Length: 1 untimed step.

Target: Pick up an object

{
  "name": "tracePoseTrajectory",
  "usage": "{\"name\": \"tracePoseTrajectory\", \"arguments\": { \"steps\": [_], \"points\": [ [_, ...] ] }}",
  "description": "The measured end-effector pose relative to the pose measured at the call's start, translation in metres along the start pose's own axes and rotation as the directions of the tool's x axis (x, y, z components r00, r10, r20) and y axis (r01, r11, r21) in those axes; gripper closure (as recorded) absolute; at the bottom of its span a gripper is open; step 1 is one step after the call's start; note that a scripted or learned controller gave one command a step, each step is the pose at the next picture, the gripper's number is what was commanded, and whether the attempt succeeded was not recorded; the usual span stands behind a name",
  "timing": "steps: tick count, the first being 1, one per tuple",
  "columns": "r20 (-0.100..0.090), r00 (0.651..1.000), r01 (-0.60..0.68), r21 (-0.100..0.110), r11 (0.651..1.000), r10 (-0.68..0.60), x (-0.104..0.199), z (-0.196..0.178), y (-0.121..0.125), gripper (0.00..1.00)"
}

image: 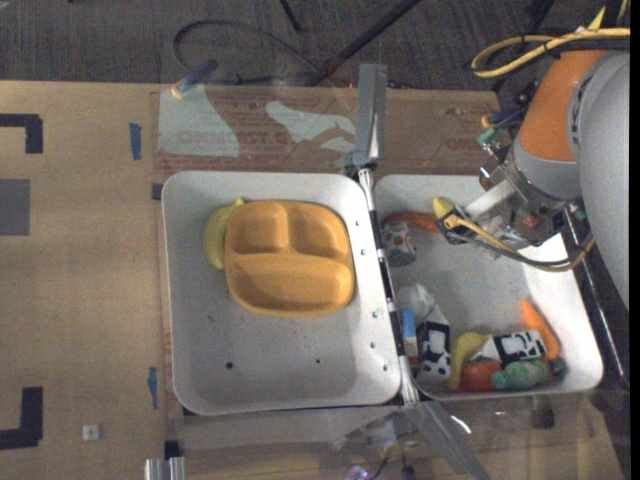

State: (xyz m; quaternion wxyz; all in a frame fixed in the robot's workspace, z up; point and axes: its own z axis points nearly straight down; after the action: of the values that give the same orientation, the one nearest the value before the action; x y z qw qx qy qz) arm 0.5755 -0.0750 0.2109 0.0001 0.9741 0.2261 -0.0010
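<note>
My gripper (512, 220) hangs over the back right part of the right bin (585, 313), below the orange-banded wrist. Nothing shows in its grasp. To its left in that bin lie a small yellow piece (442, 207), an orange curved piece (410, 221) and a small patterned cup (398, 242). Along the bin's front lie a white crumpled thing (417, 298), a black-and-white box (433, 349), a yellow banana (464, 353), a second black-and-white box (520, 346), an orange carrot (541, 327) and a green toy (522, 374).
The left bin (200, 348) holds an orange divided plate (290, 256) lying on a yellow thing (214, 234). A metal divider (385, 288) runs between the bins. Clear plastic sheets lie behind the bins on the wooden bench.
</note>
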Motion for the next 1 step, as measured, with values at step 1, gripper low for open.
{"name": "tracePoseTrajectory", "arguments": {
  "steps": [1],
  "points": [
    [-0.001, 0.984, -0.176, 0.001, 0.984, 0.176, 0.0372, -0.0206, 0.0146, 1.00]
  ]
}}
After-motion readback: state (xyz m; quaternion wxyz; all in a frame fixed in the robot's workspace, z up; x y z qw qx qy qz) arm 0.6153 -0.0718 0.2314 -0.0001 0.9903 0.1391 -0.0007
